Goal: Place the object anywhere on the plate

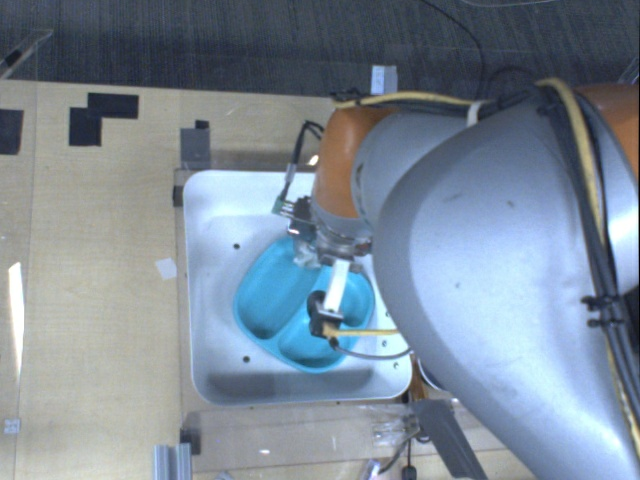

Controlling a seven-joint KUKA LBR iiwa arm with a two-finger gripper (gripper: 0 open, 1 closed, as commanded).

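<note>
The claw (308, 251) hangs low inside the white bin (215, 228), over the far edge of the blue plate (265, 298). The wrist above it covers so much of it that we cannot tell whether it is wide, narrow or holding anything. The plate lies on the bin's floor, from about the middle towards the near right corner. A raised ridge divides it into compartments, and its left compartment lies bare and open to us. The plate's right side runs under the wrist and the arm (500, 268), so we cannot tell what rests there, nor can we pick out the object for certain. The arm is grey and bulky, with an orange band (335, 163) just above the wrist, and it reaches across the bin's right edge. A few small dark holes dot the bin's floor near its left wall. The bin sits on the pale wooden bench (90, 298). Flat black angular marks (100, 118) sit near the bench's far left corner, and they are plain shapes that carry no letters we can read. A small pale tag (165, 267) lies on the bench just beside the bin's left edge, too small for us to read. A grey bracket (195, 146) stands at the bin's far left corner. Beyond the bench's far edge, a thin dark cable (470, 3) curls across the dark floor.
</note>
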